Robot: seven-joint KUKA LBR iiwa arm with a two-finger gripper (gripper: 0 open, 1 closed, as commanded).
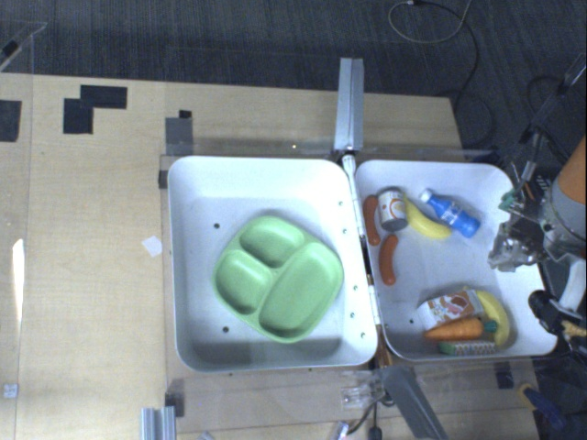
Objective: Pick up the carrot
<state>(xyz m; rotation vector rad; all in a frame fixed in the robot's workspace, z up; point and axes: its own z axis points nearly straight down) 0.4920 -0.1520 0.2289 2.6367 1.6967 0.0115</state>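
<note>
The carrot [454, 331] is orange and lies flat near the front wall of the right bin [417, 264], its length running left to right. It touches a snack pouch [447, 307] behind it and a yellow banana [496, 317] at its right end. My gripper [511, 250] hangs over the right bin's right side, up and to the right of the carrot and well apart from it. Nothing shows in its grasp.
The right bin also holds two red sausages [388, 258], a small can [393, 209], a second banana [427, 222] and a blue bottle [451, 214] along its back. A green divided plate [280, 277] sits in the left bin [197, 246]. A metal post [349, 108] stands between the bins.
</note>
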